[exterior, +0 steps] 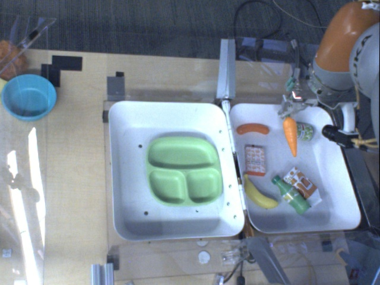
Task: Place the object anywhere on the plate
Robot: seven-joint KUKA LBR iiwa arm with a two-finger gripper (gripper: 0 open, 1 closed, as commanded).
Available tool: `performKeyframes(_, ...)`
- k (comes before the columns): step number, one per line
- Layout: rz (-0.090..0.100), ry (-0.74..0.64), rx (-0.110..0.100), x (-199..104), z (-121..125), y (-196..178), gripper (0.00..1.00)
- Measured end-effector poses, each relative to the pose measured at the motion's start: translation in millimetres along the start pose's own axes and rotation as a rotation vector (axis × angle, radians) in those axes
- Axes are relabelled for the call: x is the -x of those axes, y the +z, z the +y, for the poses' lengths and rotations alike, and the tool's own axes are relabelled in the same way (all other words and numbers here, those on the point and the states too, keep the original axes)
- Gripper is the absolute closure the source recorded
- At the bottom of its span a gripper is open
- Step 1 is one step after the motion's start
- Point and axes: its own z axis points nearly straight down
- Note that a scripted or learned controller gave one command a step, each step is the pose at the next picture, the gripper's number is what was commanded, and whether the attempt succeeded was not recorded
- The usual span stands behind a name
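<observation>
The gripper [289, 103] is hanging over the far edge of the right bin [350, 183], its tip just above the top of the carrot [290, 135]; whether it is clenched or released I cannot tell, since that spot is blurred. The carrot is lying in the bin beside a sausage [253, 129], with a small carton [255, 160], a banana [260, 195] and a green bottle [291, 196] nearer the camera. The green plate [184, 177] is sitting in the left bin [127, 177].

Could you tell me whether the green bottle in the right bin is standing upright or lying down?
Lying down: the green bottle rests on its side on the right bin floor, cap toward the banana.
</observation>
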Motion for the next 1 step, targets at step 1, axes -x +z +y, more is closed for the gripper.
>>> performKeyframes(1, 0.003, -0.457, 0.000, -82.9, 2.4, -6.1, 1.00)
